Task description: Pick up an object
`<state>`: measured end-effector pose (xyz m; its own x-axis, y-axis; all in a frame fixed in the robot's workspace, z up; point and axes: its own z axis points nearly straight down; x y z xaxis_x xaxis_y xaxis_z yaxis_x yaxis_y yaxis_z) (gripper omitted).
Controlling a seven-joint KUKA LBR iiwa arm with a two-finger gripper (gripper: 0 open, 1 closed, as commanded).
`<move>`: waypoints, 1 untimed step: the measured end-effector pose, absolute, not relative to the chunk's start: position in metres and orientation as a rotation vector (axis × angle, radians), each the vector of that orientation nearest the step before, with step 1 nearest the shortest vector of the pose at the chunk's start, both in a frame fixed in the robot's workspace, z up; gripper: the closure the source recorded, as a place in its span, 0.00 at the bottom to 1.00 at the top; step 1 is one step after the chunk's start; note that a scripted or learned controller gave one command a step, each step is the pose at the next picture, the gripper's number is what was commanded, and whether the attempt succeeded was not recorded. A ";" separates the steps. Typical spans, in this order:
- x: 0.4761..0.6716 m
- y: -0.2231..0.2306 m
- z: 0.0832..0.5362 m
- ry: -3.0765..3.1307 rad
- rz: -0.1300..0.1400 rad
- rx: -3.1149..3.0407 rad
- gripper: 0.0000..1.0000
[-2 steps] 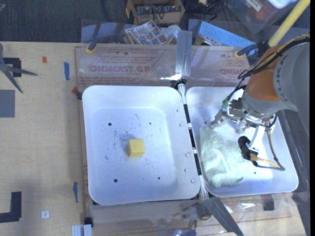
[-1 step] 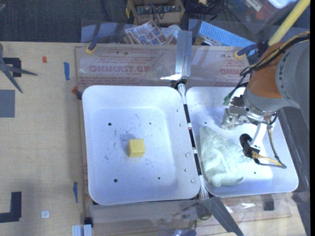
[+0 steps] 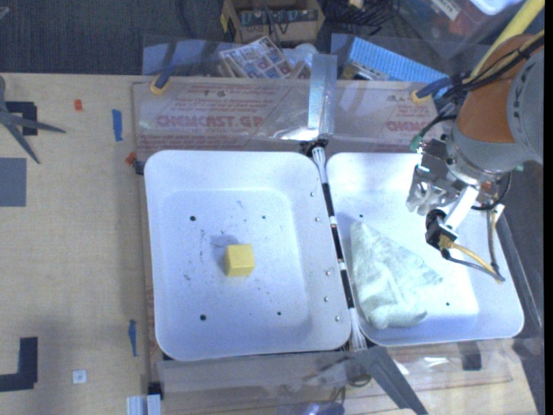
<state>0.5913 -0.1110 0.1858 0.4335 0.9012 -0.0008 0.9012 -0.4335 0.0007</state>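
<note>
A small yellow cube (image 3: 240, 259) lies near the middle of the left bin (image 3: 173, 188). A crumpled white cloth or bag (image 3: 389, 275) lies in the right bin (image 3: 497, 314), toward its left and front. My gripper (image 3: 423, 193) hangs over the upper right part of the right bin, above and to the right of the white cloth. Nothing shows between its fingers, and their spacing is not clear from this angle.
A metal divider strip (image 3: 333, 232) runs between the two bins. Clear plastic sheeting and a metal post (image 3: 321, 93) stand behind the bins. Boxes and clutter (image 3: 259, 15) sit beyond the bench. The wooden bench top (image 3: 69, 232) stretches to the left.
</note>
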 end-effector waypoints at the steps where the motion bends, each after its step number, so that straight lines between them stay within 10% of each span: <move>1: 0.550 -0.143 0.089 1.246 0.009 2.883 1.00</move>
